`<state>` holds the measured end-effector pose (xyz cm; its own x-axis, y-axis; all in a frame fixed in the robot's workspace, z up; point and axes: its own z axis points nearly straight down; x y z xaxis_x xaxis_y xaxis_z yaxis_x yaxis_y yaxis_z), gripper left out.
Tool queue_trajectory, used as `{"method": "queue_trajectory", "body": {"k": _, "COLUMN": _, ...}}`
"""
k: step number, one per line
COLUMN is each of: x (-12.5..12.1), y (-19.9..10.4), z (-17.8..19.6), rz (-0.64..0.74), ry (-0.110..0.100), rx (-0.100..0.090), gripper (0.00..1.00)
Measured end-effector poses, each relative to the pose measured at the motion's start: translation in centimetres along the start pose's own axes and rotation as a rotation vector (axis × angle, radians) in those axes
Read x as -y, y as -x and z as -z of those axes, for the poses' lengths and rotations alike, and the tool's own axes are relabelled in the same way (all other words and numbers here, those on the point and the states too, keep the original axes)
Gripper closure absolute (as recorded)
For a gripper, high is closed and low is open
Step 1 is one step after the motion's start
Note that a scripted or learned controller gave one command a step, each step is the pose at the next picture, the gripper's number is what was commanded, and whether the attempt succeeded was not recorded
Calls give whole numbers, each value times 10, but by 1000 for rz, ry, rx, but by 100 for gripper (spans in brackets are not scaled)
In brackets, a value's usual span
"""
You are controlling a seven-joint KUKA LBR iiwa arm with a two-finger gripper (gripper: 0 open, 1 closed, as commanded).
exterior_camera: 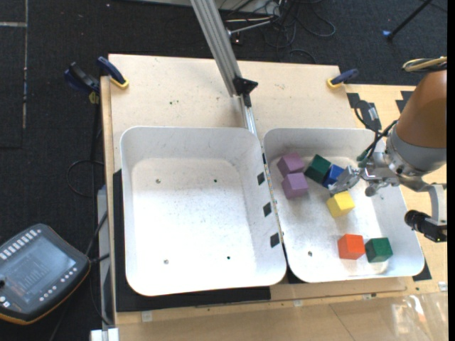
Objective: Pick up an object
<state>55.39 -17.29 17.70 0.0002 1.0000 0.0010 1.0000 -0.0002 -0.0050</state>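
From above, the gripper (pixel 346 181) hangs low in the right bin (pixel 405 258), at the blue block (pixel 335 174) beside the yellow block (pixel 340 203). I cannot tell its fingers' state. Approach, probably; next needs a firm close.

Grey arm (pixel 416 151), orange band, silvery metal tool (pixel 350 180), black cable
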Motion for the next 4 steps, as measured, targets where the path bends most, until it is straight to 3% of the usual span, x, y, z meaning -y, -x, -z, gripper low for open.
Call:
{"method": "queue_trajectory", "body": {"k": 1, "x": 2, "y": -3, "z": -64, "rz": 0, "ry": -2, "rx": -1, "gripper": 0}}
{"method": "queue_trajectory", "body": {"k": 2, "x": 0, "y": -2, "z": -50, "rz": -1, "ry": 6, "rx": 2, "gripper": 100}}
{"method": "queue_trajectory", "body": {"k": 4, "x": -9, "y": 3, "z": 49, "rz": 2, "ry": 11, "rx": 3, "gripper": 100}}
